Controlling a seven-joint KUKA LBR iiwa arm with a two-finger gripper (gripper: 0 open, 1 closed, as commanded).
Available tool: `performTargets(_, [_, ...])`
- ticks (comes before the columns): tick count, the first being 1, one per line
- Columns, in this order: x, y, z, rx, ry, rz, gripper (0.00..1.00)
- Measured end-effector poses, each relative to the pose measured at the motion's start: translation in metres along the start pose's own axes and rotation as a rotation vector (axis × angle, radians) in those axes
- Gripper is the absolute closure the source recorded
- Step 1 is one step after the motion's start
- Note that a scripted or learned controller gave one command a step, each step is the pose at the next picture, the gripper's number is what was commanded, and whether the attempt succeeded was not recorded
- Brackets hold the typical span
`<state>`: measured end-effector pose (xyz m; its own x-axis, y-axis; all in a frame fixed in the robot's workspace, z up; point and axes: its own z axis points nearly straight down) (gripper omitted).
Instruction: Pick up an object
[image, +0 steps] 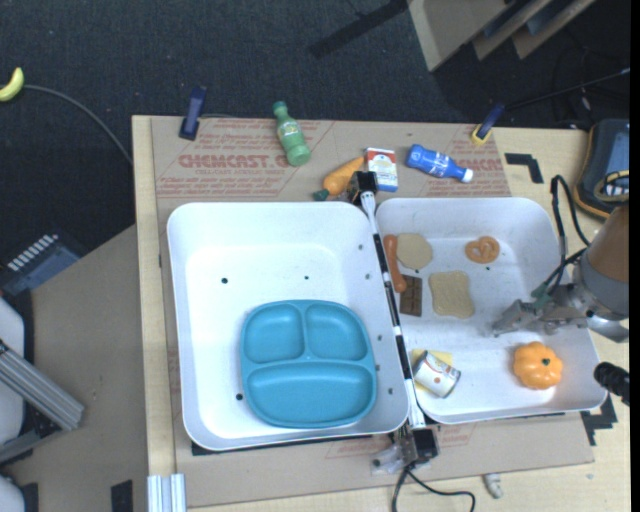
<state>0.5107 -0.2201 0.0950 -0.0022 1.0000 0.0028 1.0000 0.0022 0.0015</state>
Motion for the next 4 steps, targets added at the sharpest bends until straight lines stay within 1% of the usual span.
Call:
performTargets(1, [0.050,-0.026,0.011,0.004,-0.001,0.001,0.00])
performTargets(2, [0.119,0.043,0.011,0.000,-0.003,0.001,0.00])
performTargets(3, [0.109,0.089,0.011,0.001,-0.003,0.001,0.00])
performTargets(4, [0.085,0.005,0.011,0.003,-0.003,0.004,0.00])
